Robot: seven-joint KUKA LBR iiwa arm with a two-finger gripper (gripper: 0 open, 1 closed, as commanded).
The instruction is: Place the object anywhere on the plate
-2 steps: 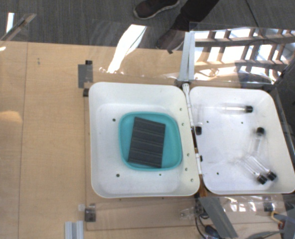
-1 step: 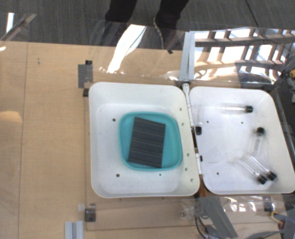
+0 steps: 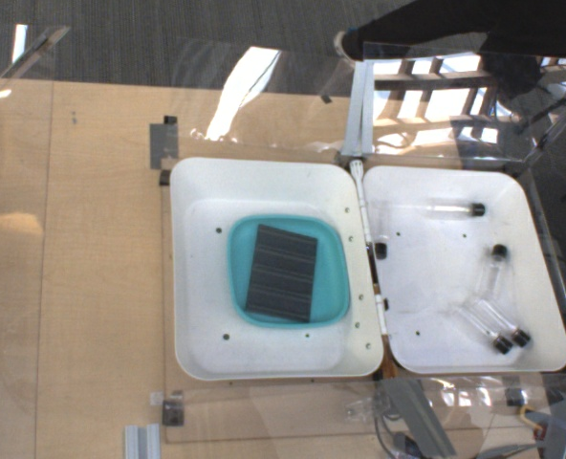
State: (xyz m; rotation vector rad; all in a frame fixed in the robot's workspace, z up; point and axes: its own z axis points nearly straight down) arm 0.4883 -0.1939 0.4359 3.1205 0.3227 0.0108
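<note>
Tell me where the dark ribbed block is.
The block lies flat on the teal plate in the left bin, left of the divider.

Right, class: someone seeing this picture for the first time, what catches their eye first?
Probably the square teal plate in the left white bin, with a dark ribbed rectangular block lying flat on it. Next, the clear plastic tubes with black caps scattered in the right white bin.
</note>
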